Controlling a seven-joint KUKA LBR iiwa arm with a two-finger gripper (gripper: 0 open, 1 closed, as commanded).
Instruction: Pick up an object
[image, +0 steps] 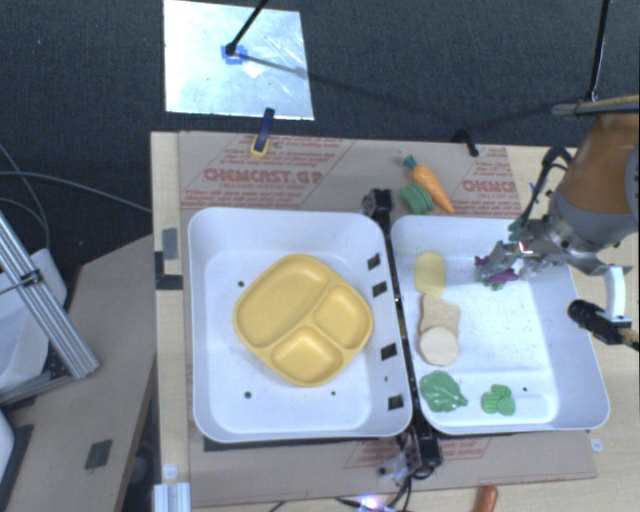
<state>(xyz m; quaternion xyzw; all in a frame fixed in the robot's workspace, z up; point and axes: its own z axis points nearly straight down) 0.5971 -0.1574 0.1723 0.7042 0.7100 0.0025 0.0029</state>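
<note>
- Jaws: whether they stand apart or together I cannot tell from here; the gripper (505, 262) is a small dark tangle with a purplish tint at its tip, hanging low over the upper right part of the right bin (575, 330), and nothing can be seen clamped in it.
- Nearest pickable thing is the pale yellow piece (430, 272), lying on the bin floor to the camera's left of the gripper, near but apart from it.
- Just below that piece sits the bread loaf (439, 330), its long axis running up and down the view, round cut end toward the camera; it is further from the tip, down and to the left.
- My guess is that a short sideways shift toward the divider would put the tip over the yellow piece.
- Count in the right bin: one yellow piece, one loaf, two green leafy toys, the larger (442, 391) and the smaller (498, 400), both along the near wall.
- Left bin (215, 300): one yellow divided plate (303, 318), three compartments.
- Outside the bins, on the board behind: one toy carrot (431, 184).
</note>
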